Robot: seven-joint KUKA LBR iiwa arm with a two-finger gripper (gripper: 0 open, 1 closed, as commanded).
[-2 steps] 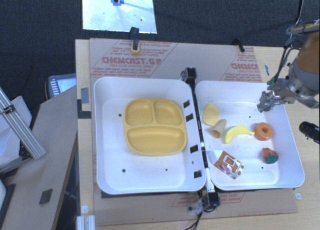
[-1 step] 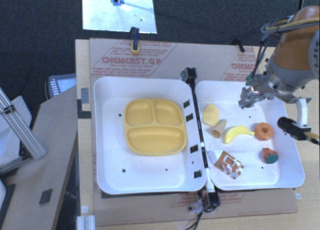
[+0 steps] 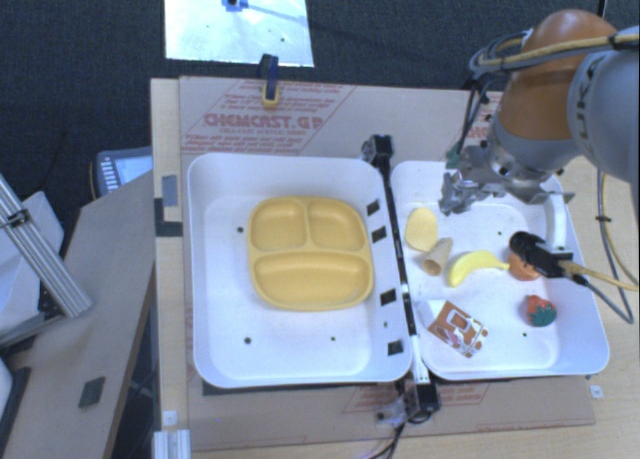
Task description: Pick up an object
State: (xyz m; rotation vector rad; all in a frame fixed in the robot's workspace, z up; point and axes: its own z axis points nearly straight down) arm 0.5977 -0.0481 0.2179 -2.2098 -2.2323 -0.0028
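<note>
While the jaws hang over the far half of the right bin (image 3: 505, 349), close to its back wall, nothing shows between them, and whether they stand open or closed I cannot tell (the metal there reads as a blurred grey tangle).

The likeliest pick, to my eye, is the pale yellow oval piece (image 3: 422, 228). It lies near the jaws, to their left and a little toward the near side, hard by the divider between the bins. It looks smooth and rounded, and its long axis runs roughly far to near.

Just beside it sits a tan cone-shaped piece (image 3: 435, 261), then a glossy toy banana (image 3: 476, 265), curved, with its length lying across the bin. An orange piece (image 3: 518, 269), a small red-and-green one (image 3: 540, 312) and a flat printed packet (image 3: 458, 328) lie farther off.

The left bin (image 3: 225, 327) holds a smooth yellow divided plate (image 3: 305, 251) with three compartments, well apart from the jaws.
</note>
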